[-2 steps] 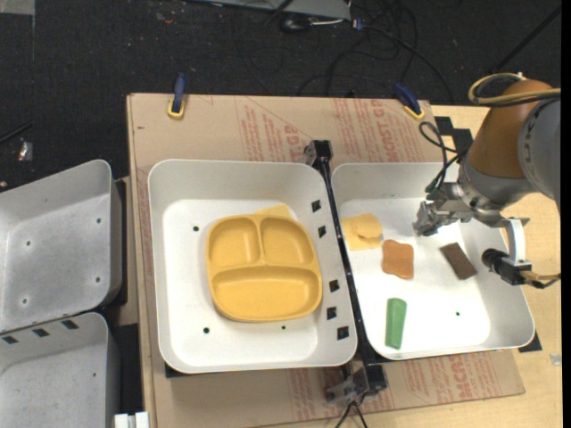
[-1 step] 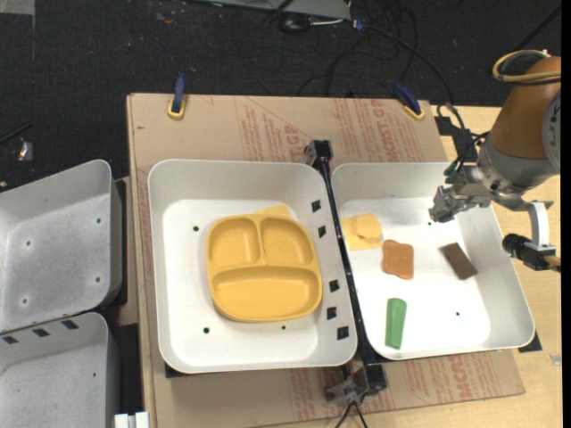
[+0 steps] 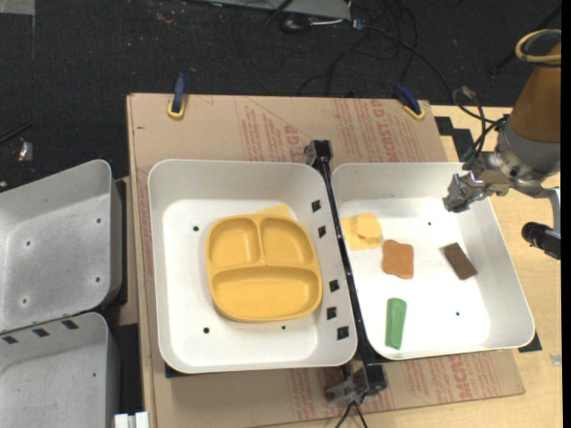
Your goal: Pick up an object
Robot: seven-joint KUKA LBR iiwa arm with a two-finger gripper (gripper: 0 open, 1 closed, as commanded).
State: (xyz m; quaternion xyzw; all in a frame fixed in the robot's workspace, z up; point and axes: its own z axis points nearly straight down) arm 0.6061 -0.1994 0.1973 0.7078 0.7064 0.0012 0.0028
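Note:
The right bin [image 3: 500,324] holds a pale yellow piece [image 3: 363,231], an orange-brown toast-like piece [image 3: 398,259], a dark brown block [image 3: 459,260] and a green stick [image 3: 395,322]. My gripper [image 3: 461,193] hangs over the bin's upper right part, above and a little right of the brown block, with nothing seen between its fingers. It is small and dark, so its finger gap is unclear.
The left bin [image 3: 169,239] holds a yellow divided tray [image 3: 264,268]. A black divider [image 3: 335,248] runs between the bins. A grey lid [image 3: 53,239] lies at far left. Clamps and cables sit at the back.

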